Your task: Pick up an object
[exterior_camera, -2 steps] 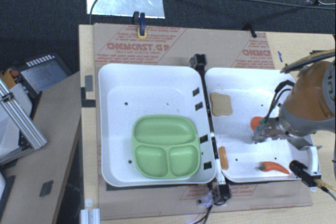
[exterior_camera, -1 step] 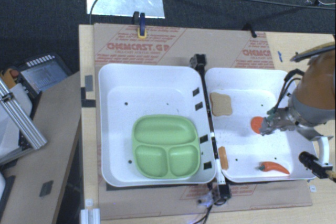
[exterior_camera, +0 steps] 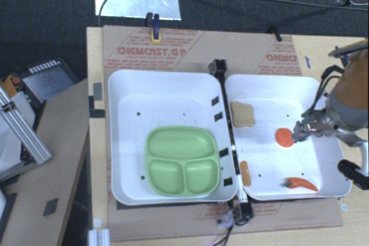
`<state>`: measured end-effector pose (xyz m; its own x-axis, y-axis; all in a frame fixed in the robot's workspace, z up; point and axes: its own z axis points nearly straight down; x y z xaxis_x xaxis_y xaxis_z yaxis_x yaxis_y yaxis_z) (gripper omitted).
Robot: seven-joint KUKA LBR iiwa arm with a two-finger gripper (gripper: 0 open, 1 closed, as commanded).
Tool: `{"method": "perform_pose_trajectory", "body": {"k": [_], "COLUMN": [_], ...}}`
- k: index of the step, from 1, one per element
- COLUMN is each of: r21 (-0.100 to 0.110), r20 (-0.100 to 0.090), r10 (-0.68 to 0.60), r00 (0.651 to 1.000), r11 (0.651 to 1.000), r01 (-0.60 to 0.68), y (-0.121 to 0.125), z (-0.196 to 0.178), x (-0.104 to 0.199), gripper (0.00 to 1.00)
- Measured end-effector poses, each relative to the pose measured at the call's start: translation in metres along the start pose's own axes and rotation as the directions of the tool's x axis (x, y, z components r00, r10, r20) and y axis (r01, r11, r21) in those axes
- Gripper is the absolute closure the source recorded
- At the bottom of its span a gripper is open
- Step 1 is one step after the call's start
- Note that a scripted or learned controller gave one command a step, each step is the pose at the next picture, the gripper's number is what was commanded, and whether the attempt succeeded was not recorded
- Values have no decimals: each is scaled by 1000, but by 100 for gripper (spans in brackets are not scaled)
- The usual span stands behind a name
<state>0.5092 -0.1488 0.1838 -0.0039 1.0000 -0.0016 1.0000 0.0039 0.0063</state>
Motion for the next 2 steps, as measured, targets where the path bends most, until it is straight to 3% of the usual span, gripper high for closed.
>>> {"method": "perform_pose_trajectory", "body": {"k": [1,2], "r21": [2,3], "r20": [0,-4], "r10": [0,-7], "r00": [1000,1000], "r11": [1000,1000], "r01": [0,7], "y": [2,11], "z": [-21,-27], "x": [0,64], "gripper": [100,100]}}
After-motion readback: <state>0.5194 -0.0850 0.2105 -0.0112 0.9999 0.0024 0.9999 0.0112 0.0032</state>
